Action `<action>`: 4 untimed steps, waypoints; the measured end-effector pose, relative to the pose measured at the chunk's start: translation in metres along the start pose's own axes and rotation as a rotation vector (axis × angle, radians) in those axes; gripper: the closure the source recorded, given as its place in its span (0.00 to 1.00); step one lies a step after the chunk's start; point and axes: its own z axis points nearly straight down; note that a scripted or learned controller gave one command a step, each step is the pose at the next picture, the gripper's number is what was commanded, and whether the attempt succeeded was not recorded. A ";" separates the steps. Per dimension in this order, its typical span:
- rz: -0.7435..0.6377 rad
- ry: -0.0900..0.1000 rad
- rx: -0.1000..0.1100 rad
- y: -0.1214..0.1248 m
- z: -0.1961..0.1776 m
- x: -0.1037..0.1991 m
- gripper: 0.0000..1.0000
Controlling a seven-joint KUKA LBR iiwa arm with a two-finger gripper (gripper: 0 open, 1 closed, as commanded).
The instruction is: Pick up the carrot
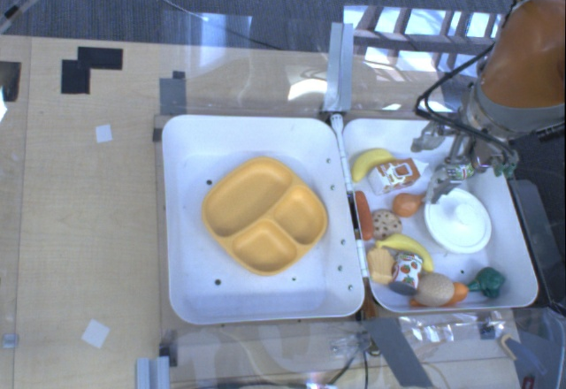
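Gripper (451, 173) hovers above the right bin, fingers' state unclear; the slim orange carrot (363, 214) waits leftward, ungrasped.

text: none legible | small cartons (394, 175) carry printed designs, too blurred to read

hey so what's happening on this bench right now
A grey robot arm with an orange band reaches in from the right, its hand poised over the right bin, above a white plate. That bin holds toy food: bananas, a cookie, small cartons and the carrot along its left wall. The carrot lies untouched. The left bin holds a yellow divided tray.
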 end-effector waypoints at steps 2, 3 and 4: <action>0.001 -0.044 0.005 0.030 0.077 0.017 1.00; 0.020 -0.015 0.001 0.048 -0.150 0.055 1.00; 0.108 0.001 -0.003 0.152 -0.114 0.111 1.00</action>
